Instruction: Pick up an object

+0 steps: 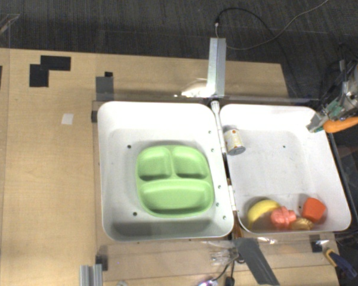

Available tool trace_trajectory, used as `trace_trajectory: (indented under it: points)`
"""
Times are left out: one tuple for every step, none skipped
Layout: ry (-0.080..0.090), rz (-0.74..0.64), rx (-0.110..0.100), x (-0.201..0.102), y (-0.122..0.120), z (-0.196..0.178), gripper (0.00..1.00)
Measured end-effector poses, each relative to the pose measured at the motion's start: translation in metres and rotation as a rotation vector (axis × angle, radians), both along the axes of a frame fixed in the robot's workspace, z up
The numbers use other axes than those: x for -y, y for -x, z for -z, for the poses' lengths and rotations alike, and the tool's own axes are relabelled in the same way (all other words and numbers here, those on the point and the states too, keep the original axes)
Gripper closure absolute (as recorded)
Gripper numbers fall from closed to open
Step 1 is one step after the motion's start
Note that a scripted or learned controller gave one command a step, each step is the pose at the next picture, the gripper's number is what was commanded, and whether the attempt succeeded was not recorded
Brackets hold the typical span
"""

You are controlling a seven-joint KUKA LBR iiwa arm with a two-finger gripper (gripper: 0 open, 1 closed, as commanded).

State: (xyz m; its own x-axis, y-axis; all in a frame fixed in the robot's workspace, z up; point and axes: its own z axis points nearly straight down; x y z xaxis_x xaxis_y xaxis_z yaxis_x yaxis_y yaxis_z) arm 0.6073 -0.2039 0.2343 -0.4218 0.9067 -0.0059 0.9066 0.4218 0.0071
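Two white bins [274,154] face you; gripper [337,117] at three o'clock pinches an orange carrot [345,124], lifted clear.

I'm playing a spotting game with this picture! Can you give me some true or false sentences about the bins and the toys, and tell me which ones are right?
1. A green tray lies in the left bin. True.
2. The small can sits in the right bin, near the wall between the bins. True.
3. The yellow toy is in the left bin. False: it lies in the right bin, along the near wall.
4. The orange block rests on the green tray. False: it is in the right bin's near corner.
5. The pink toy lies beside the yellow toy. True.
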Motion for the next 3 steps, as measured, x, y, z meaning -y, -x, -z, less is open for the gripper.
trace_trajectory:
  points:
    - [-0.001, -0.071, -0.004, -0.023, 0.068, 0.028, 1.0]
    - [0.001, -0.137, -0.001, -0.003, -0.014, 0.038, 1.0]
    - [0.0, -0.263, -0.002, -0.094, 0.006, 0.044, 1.0]
